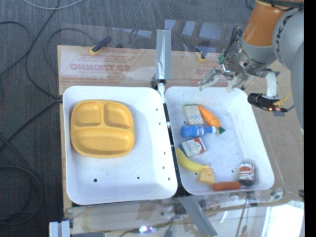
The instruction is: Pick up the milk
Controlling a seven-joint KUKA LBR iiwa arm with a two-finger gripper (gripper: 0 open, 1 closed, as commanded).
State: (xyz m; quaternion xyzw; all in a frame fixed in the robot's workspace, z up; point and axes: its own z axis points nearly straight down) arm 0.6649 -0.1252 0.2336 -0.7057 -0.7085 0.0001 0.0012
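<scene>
A red sausage [226,185] lies at the near rim of the right white bin [261,147]. In the left white bin [98,186] rests a yellow plastic 3-compartment tray [102,127]. The small white milk carton [193,147] lies just below a blue plastic bottle [196,131], above a yellow banana [189,163]. Well beyond the carton, above the bin's far rim, the gripper [217,82] hangs with 2 fingers spread, grasping nothing.
</scene>
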